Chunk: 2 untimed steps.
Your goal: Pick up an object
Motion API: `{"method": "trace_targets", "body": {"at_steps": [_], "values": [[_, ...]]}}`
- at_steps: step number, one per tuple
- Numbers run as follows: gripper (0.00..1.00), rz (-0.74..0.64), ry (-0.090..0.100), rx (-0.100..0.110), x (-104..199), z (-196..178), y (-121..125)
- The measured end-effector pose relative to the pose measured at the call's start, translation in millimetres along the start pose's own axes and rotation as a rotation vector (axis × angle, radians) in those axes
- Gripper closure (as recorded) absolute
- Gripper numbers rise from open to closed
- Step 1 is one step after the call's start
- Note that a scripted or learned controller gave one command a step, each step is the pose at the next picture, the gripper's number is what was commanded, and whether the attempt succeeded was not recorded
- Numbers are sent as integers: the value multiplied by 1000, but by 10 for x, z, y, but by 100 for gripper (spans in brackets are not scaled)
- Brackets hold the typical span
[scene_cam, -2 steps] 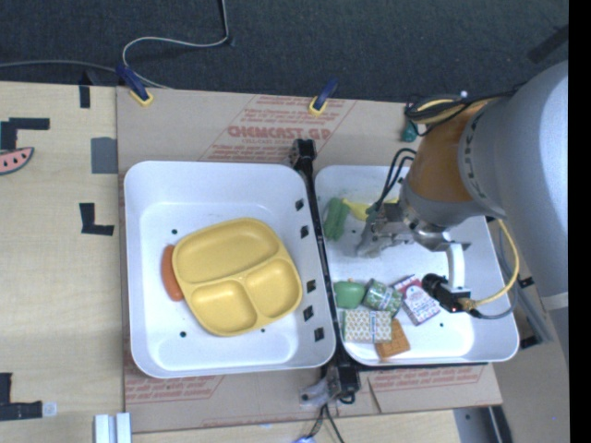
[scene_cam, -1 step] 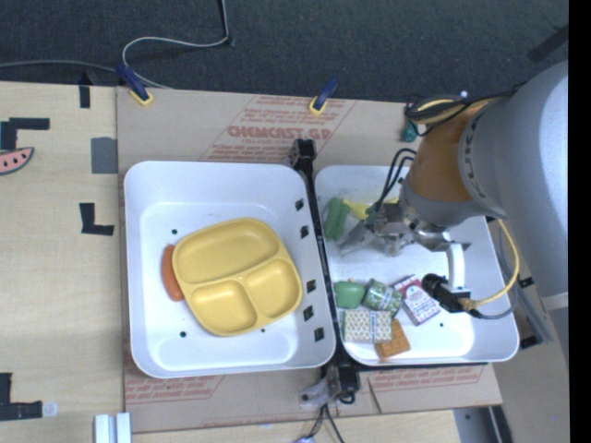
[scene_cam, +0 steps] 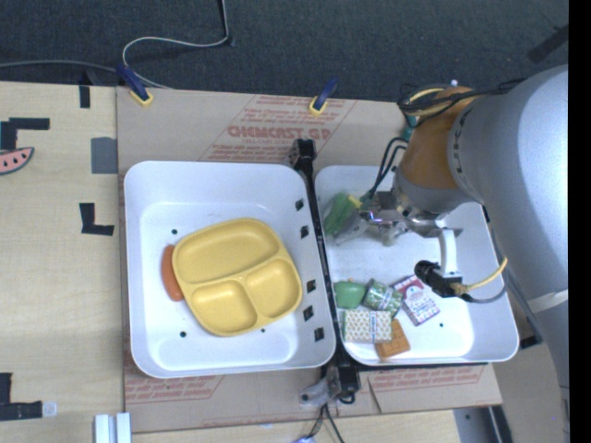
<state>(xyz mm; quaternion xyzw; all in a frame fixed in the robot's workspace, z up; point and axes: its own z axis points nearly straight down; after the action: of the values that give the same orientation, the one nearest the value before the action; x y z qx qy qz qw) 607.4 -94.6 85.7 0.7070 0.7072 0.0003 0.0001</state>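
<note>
The gripper [scene_cam: 369, 220] hangs low in the right bin [scene_cam: 480, 335]; whether it is spread or pressed together I cannot tell. Just beside it, toward the divider, lies a green packet [scene_cam: 338, 212]. It looks light, soft and crinkly, best pinched across its narrow middle.

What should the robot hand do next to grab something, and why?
Probably dip a little lower onto the green object in the right bin. The hand sits right beside it at the bin's upper left, and nothing shows between its fingers, so that looks like the closest thing to grab.
</note>
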Motion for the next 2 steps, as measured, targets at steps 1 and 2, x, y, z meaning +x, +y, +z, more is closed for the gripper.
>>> {"method": "trace_targets", "body": {"at_steps": [1,2], "values": [[100,-1,-3,-2,-8,-98,3],[0,-1,-3,-2,-9,-97,3]]}}
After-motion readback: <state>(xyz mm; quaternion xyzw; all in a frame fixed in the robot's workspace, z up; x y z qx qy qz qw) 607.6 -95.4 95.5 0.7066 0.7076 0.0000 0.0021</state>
